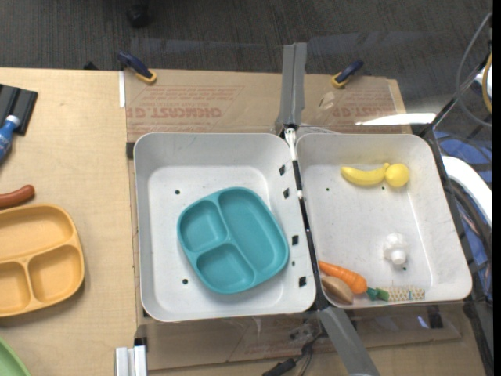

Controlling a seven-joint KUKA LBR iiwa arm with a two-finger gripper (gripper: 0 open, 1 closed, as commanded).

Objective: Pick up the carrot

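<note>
Jaws: whether spread or pressed together, I cannot tell, so the carrot's place relative to them I cannot tell either. The carrot [343,276] lies in the right bin [438,210], in the front-left corner, close to the near wall and to the seam between the 2 bins. It lies flat and slanted, orange tip toward the left bin, green top toward the right. A beige rounded thing [338,290] touches it on the near side; what it is, I cannot say exactly. Just beside the green top is a small strip w/ a pattern [405,294]. Count in the right bin: 1 carrot, 1 beige thing, 1 strip, 1 small white object [396,251] near the middle-right, 1 yellow banana [364,175] at the far side, and 1 yellow round fruit [398,175], approx. like a lemon, touching the banana's right end. The left bin [156,210] holds 1 teal plate [232,240] w/ 3 compartments, a bit turned. Both bins stand on brown cardboard [235,104] w/ red print, held by 2 blue clamps [137,66]. On the table [70,131] at left, well apart from the bins: 1 orange divided tray [35,265] and 1 sausage [16,196] just behind it.
</note>
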